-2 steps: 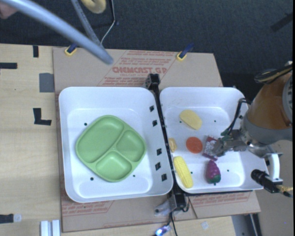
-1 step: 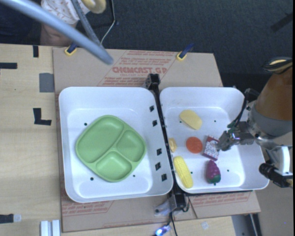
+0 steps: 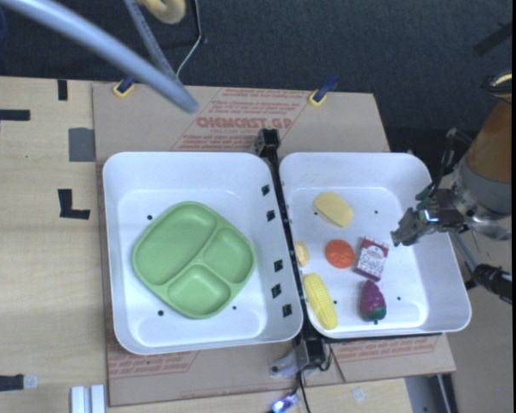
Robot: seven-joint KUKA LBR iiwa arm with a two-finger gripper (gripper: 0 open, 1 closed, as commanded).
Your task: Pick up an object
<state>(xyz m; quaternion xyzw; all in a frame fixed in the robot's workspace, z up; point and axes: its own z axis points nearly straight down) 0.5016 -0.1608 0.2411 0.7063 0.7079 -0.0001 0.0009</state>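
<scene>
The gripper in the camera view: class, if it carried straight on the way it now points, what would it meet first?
The gripper sits at the right bin's right rim, pointing left and slightly down. The small red carton looks first in line, with the orange ball just beyond. Its height is unclear, so it might pass above them.

bench (image 3: 34,256) | cardboard sheet (image 3: 241,119); two white bins (image 3: 120,179) side by side

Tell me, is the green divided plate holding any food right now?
Empty: the green plate shows three bare compartments; the toy food lies in the right bin.
</scene>
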